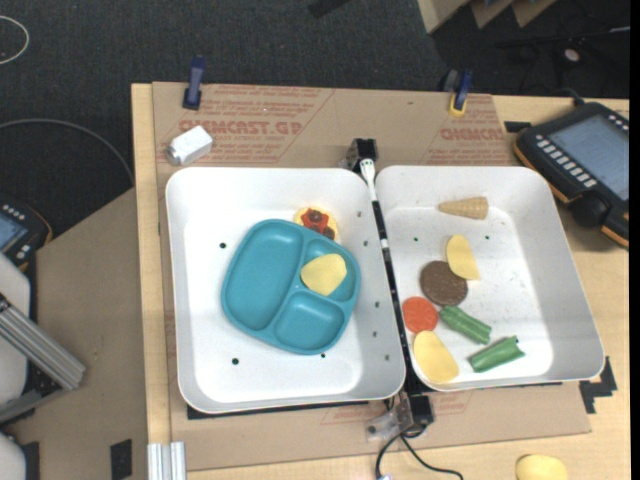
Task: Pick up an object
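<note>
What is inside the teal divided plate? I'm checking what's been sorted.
A pale yellow piece lies in the teal divided plate's right compartment. Whatever is under that piece is covered.

In the right bin: a tan cone near the far edge, a yellow chip touching a brown disc, an orange disc, two green pods, and a yellow piece at the near-left corner
</note>
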Controlling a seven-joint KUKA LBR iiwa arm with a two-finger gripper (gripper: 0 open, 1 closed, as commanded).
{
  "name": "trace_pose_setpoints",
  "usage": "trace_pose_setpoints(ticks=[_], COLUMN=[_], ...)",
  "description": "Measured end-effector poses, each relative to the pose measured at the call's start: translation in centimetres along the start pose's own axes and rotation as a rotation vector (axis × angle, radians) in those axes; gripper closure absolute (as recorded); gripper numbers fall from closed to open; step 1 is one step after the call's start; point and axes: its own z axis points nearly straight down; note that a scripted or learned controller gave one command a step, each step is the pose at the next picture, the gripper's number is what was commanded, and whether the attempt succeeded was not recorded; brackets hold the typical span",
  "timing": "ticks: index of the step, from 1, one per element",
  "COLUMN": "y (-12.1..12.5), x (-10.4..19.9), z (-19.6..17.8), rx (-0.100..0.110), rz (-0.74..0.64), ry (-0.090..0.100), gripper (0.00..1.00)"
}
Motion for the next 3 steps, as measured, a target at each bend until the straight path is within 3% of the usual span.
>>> trace_pose_setpoints(ticks=[1,3], y=[0.1,0.1], x=[0.1,0.1], z=[-7.9,-14.3], rx=[-0.002,-0.001], rz=[-0.004,-0.003], ry=[0.000,0.001], gripper=[1.00,1.00])
